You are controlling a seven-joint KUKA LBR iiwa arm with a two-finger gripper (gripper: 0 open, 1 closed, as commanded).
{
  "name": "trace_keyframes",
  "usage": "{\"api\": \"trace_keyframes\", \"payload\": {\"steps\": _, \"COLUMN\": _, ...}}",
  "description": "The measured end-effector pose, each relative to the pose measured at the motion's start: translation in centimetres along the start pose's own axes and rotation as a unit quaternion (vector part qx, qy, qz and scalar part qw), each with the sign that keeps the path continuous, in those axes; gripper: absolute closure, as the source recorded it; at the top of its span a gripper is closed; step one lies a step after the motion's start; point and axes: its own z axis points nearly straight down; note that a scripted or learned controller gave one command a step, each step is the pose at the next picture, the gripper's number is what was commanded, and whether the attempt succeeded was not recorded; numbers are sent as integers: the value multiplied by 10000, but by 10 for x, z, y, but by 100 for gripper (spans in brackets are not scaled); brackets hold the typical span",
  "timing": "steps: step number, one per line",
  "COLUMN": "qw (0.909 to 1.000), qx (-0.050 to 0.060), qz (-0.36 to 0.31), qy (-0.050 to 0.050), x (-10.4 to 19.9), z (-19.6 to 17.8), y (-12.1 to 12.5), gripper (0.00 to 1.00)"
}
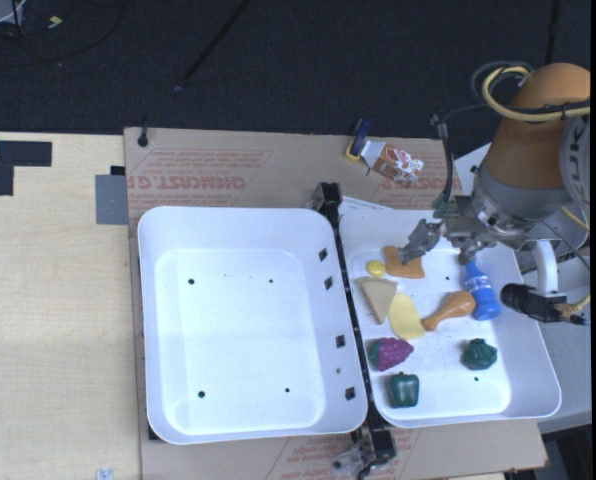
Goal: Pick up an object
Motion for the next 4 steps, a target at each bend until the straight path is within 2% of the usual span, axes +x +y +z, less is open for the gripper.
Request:
{"api": "trace_keyframes", "payload": {"steps": 1, "qw": 10000, "qx": 68, "qz": 11, "qy": 12, "x": -7, "z": 100, "y": -60, "gripper": 0}}
{"api": "trace_keyframes", "payload": {"steps": 2, "qw": 10000, "qx": 16, "qz": 20, "qy": 9, "x": 21, "z": 135, "y": -96, "gripper": 0}}
{"api": "trace_keyframes", "payload": {"steps": 3, "qw": 10000, "qx": 3, "qz": 58, "qy": 3, "x": 18, "z": 122, "y": -94, "gripper": 100}}
{"api": "trace_keyframes", "payload": {"steps": 4, "qw": 10000, "qx": -5, "qz": 0, "qy": 3, "x": 19, "z": 132, "y": -59, "gripper": 100}}
